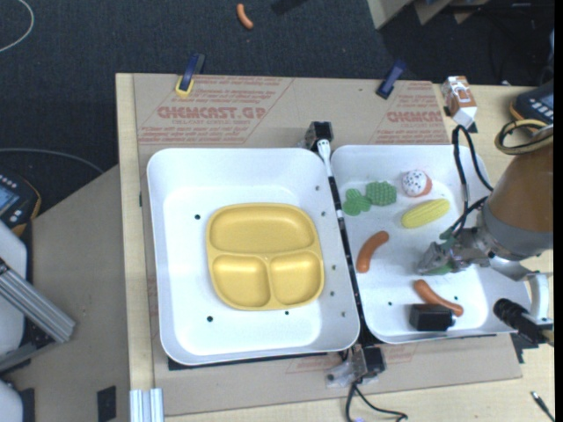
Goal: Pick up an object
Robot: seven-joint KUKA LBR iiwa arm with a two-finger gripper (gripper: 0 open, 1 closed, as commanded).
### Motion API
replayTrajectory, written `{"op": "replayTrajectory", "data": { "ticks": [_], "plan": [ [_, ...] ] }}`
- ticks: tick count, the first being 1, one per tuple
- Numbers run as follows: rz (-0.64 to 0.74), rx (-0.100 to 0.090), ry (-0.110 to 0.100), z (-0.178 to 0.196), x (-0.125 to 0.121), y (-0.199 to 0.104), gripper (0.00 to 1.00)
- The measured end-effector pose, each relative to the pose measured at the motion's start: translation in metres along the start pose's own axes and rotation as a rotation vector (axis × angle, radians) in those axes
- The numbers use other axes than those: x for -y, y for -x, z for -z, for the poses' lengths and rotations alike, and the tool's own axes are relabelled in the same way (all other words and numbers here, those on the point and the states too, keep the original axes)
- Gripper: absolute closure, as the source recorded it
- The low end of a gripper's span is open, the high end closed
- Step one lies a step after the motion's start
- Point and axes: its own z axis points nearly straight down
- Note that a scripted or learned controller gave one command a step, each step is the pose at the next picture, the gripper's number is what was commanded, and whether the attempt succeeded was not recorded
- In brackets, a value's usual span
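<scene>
Orange toy sausage (437, 295) lies in right white bin (387, 323), just below gripper (449, 258) | we cannot tell gripper state | risk: we clip black block (432, 318) touching it.

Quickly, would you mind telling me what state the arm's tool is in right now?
Tool: low in the right bin, just above the lower sausage; its state cannot be told from this view.
</scene>
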Motion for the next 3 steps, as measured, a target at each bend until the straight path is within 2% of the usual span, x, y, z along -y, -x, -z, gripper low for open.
{"op": "replayTrajectory", "data": {
  "ticks": [1,2,3],
  "plan": [
    [0.001,0.002,0.005,0.044,0.005,-0.001,1.0],
    [0.002,0.003,0.007,0.106,-0.003,0.003,1.0],
    [0.002,0.002,0.004,0.121,-0.004,0.003,1.0]
  ]
}}
